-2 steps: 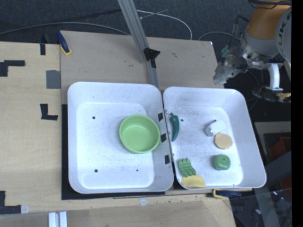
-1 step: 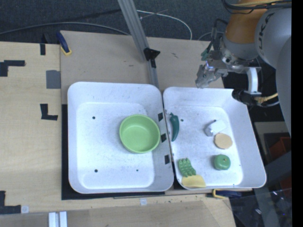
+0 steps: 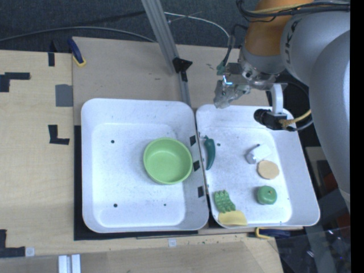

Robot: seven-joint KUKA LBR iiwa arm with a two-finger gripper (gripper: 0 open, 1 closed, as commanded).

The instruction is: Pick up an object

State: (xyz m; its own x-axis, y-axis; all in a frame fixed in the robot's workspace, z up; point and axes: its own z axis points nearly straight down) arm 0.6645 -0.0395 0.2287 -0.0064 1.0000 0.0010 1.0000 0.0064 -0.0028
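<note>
Gripper point(image 3: 227, 97) hangs above the far rim of the right bin point(image 3: 296, 152); we cannot tell its finger state and see nothing in it. Step: approach, as we judge. Candidates lie in this bin: green pepper point(image 3: 209, 151), tan disc point(image 3: 268, 169), green knob point(image 3: 266, 195). Next: choose one, descend.

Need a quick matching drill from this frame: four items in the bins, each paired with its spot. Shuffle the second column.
Items:
1. green bowl
2. tan disc
3. yellow sponge
4. dark green pepper

Places:
A. near front edge of right bin
B. left bin
C. against right bin's left wall
D. right side of right bin, above the round green piece

Pairs: 1-B, 2-D, 3-A, 4-C
</note>
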